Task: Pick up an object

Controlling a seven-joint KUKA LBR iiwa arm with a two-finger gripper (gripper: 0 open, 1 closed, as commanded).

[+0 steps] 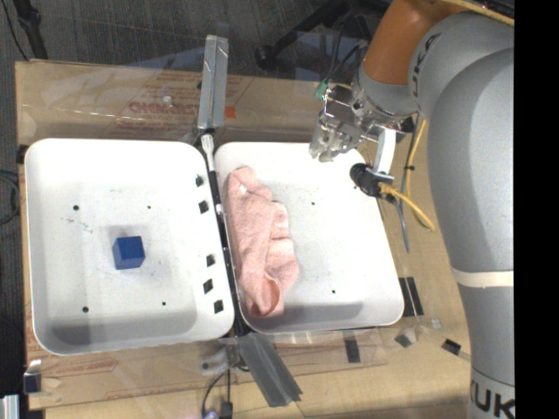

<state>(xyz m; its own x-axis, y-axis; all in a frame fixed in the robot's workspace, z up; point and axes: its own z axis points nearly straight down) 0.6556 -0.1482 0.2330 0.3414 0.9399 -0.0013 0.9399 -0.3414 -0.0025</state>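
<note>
Two shallow white bins sit side by side on a brown bench (113,103), seen from above at a slant. The left bin (52,321) holds a small blue cube (128,252), which rests on the bin floor left of centre, well apart from every wall. The right bin (367,260) holds a crumpled pink cloth (260,243), which lies lengthwise along the bin's left wall, running from the far part of the floor toward the near wall; its near end is folded into a thicker lump. A grey bar (212,81) stands at the far end of the seam between the bins, and another grey piece (269,369) juts out at the near end. The grey arm (476,147), with its orange band (393,37), reaches in from the right. Its gripper (329,149) hangs over the far edge of the right bin, near the far right corner, well apart from the cloth and from the cube. Nothing is seen between the gripper's tips; whether they are spread or pressed together cannot be told from this view.
</note>
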